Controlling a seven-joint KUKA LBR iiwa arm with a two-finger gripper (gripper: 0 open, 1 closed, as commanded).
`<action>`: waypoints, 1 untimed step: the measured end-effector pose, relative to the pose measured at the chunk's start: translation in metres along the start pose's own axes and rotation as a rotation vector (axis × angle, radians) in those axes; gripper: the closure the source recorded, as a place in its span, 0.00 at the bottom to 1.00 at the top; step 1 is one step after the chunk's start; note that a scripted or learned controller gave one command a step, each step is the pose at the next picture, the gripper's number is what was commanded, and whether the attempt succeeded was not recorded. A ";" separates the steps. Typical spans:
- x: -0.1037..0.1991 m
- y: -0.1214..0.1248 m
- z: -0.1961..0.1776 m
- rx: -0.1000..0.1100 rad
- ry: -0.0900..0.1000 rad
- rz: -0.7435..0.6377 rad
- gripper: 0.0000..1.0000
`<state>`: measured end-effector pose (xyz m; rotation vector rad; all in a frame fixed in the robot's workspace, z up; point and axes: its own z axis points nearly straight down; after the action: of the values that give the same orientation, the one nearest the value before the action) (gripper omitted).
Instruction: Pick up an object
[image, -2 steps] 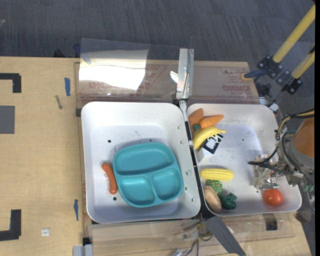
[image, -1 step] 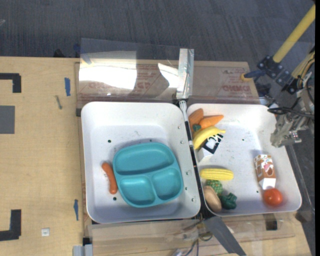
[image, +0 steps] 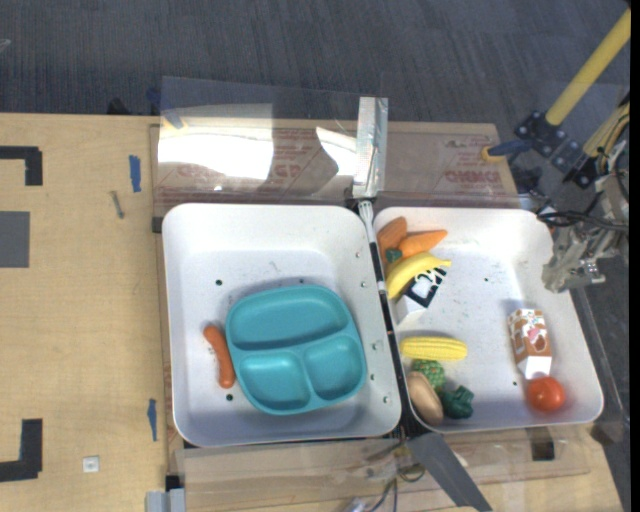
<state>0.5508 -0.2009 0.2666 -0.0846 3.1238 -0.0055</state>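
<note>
My job here is to lift one object, and nothing is lifted yet. Nearest the camera in the right-hand white plastic bin (image: 590, 395), at about 6 o'clock, lie a beige potato-shaped toy (image: 424, 398) and a dark green broccoli toy (image: 456, 400), touching each other, with a yellow plastic corn cob (image: 434, 348) just above them. At 5 o'clock in the same bin sits a round red tomato toy (image: 546, 394), right beside a small red-and-white carton (image: 529, 340) lying flat.

In the left-hand white plastic bin (image: 190, 240), a teal three-compartment plastic plate (image: 294, 347) fills the middle, and a slim orange sausage-shaped toy (image: 220, 355) lies just off the plate's 9 o'clock side.

Farther back in the right bin, near its 11 o'clock corner against the divider, a yellow plastic banana (image: 415, 272) rests partly on a black-and-white card (image: 425, 290), with two orange plastic carrots (image: 408, 238) just beyond it.

My hand (image: 572, 268) hangs at the right bin's 2 o'clock rim, well apart from every toy; it is too small and cluttered with cables for me to tell whether it is spread or pressed together, and I see nothing between its tips. I judge the whole pick remains: choosing a target, most likely the carton or tomato close below me, descending, closing and raising. Beyond the bins, a sheet of clear plastic film (image: 260, 160) glints across the wooden tabletop (image: 70, 300).
</note>
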 end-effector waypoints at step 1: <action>-0.102 -0.027 -0.028 -0.002 0.007 -0.006 1.00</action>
<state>0.6539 -0.2220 0.2966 -0.0940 3.1310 -0.0022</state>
